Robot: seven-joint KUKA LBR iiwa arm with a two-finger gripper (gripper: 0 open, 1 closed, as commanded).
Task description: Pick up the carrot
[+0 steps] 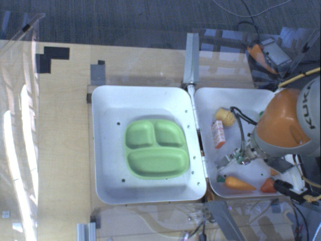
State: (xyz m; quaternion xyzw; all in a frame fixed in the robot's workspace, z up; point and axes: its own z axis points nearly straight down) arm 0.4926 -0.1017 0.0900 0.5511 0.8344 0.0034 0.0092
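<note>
The carrot is orange with a small green end and lies flat near the front edge of the right bin. My gripper hangs over that bin, just above and slightly left of the carrot in the view, apart from it. The arm's orange band and grey wrist cover the bin's right part. Nothing shows held at the gripper.
In the right bin there is also a yellow corn cob, a small orange-and-white carton and a red item right of the carrot. A green three-compartment plate rests in the left bin. Cables trail around the wrist.
</note>
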